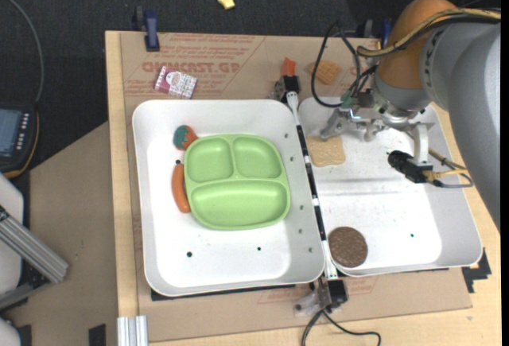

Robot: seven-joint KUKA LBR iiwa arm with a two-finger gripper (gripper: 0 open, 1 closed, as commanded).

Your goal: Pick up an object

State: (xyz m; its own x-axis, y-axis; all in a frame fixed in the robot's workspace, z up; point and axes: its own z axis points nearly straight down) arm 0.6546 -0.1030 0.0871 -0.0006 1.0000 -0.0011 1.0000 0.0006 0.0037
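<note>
Over the right bin, the jaws hang low at its far left corner, just beside a tan toast slice lying flat; whether they are open or closed I cannot tell. A brown round patty sits at that bin's near left corner. Left bin carries a green divided plate, an orange carrot touching its left rim.

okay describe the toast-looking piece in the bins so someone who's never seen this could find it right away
Start at the right-hand white bin. Along its left wall, near the far end, lies a flat tan square, the toast piece, just under the gripper. The other loose item there, a dark brown round patty, sits at the near corner.
</note>
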